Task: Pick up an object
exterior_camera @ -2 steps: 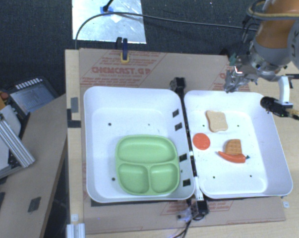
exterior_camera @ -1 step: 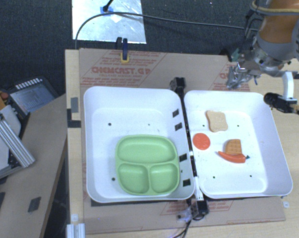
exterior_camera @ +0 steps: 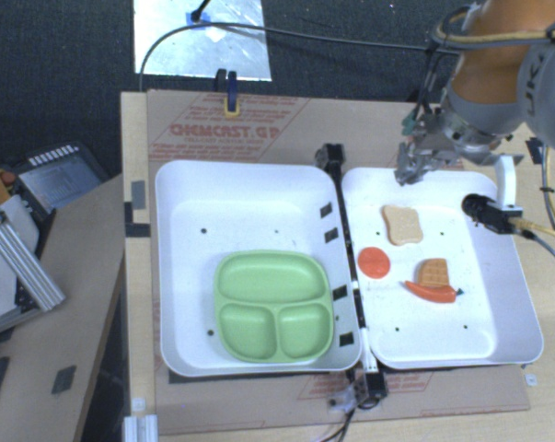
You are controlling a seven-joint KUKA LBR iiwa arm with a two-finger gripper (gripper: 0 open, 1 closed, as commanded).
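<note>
The right bin (exterior_camera: 498, 330) holds a slice of toast (exterior_camera: 402, 225), a round red tomato slice (exterior_camera: 375, 262), a small waffle-like brown piece (exterior_camera: 433, 272) and a red chili pepper (exterior_camera: 430, 292) just below it. My gripper (exterior_camera: 410, 172) hovers over the bin's far edge, above and a little beyond the toast, with nothing seen between its tips. The left bin (exterior_camera: 194, 201) carries a green divided plate (exterior_camera: 272, 305).
A black clip (exterior_camera: 330, 155) sits at the far end of the divider between the bins. A cardboard sheet (exterior_camera: 231, 122) lies under both bins. A grey box (exterior_camera: 52, 182) and metal rail (exterior_camera: 19, 261) stand off to the left.
</note>
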